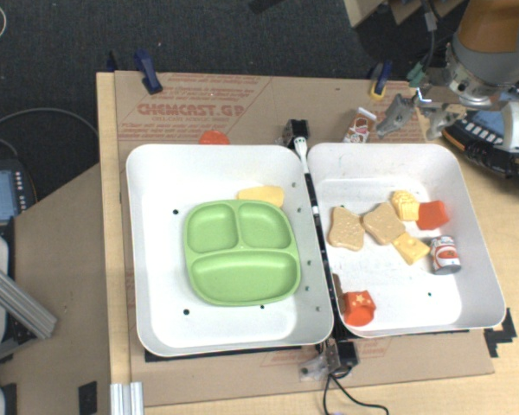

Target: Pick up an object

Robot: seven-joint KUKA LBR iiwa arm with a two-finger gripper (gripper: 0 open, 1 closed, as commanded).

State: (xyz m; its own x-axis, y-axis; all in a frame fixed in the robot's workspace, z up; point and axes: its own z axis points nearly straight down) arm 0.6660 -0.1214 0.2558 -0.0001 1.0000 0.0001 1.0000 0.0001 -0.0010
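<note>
Bench: two bins; one green plate; two toast slices; end effector state unclear.

A green divided plate is sitting in the left bin. A yellow piece is lying just behind the plate, touching its rim. Behind the plate, blue clamps are gripping the cardboard sheet.

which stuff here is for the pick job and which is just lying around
For the job: claw; in the right bin: toast slices, yellow pieces, orange block, can, red piece.
Lying about: green divided plate, blue clamps, cardboard.
</note>
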